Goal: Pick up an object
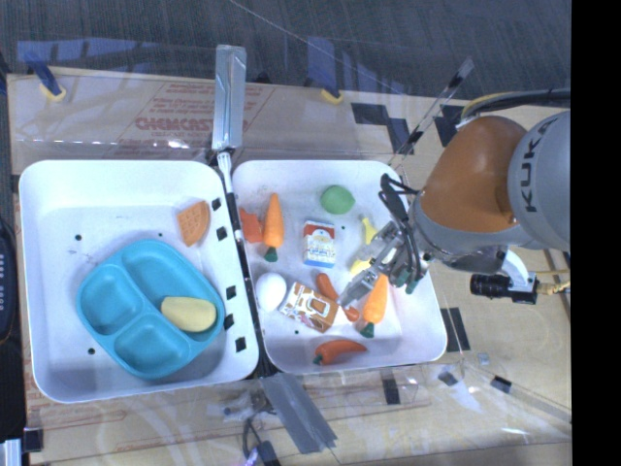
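My gripper [374,268] hangs low over the right side of the right bin [427,330]. It sits just above a carrot [375,305] that lies near the bin's right wall, and a small yellow piece [367,231] shows right beside it. Also in this bin lie a green ball [338,199], a second carrot [274,223], a small carton [319,243], a white egg [271,290], a printed packet [310,306] and a red pepper [340,350]. Nothing is clearly seen held.
The left bin [49,202] holds a blue divided plate [126,299] with a yellow potato-like item [188,313] in it, and an orange cracker [194,222] near the divider. The arm's orange band [471,178] looms over the right bin's right rim.
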Available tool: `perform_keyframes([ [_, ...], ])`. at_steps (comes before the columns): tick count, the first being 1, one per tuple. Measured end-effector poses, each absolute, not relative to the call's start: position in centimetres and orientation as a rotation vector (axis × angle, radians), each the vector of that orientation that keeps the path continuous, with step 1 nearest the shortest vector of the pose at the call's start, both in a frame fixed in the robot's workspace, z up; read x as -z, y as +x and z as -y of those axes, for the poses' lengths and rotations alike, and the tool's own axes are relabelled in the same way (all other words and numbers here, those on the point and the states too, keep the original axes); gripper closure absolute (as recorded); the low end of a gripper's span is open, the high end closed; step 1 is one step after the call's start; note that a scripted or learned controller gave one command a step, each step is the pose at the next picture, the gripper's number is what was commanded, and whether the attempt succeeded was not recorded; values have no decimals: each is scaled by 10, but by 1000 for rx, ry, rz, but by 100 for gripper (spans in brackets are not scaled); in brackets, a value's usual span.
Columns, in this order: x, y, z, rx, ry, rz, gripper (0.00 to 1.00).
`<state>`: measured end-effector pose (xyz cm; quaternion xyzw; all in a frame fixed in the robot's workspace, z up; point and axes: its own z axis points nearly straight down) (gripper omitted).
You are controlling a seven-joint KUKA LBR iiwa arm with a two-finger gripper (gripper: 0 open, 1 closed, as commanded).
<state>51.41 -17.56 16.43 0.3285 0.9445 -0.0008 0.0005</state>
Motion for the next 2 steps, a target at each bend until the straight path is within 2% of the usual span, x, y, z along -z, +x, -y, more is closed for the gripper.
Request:
perform_keyframes([
  [1, -96, 482, 130, -7, 1143, -2913, 0],
  [2, -199, 556, 135, 0, 690, -3062, 0],
])
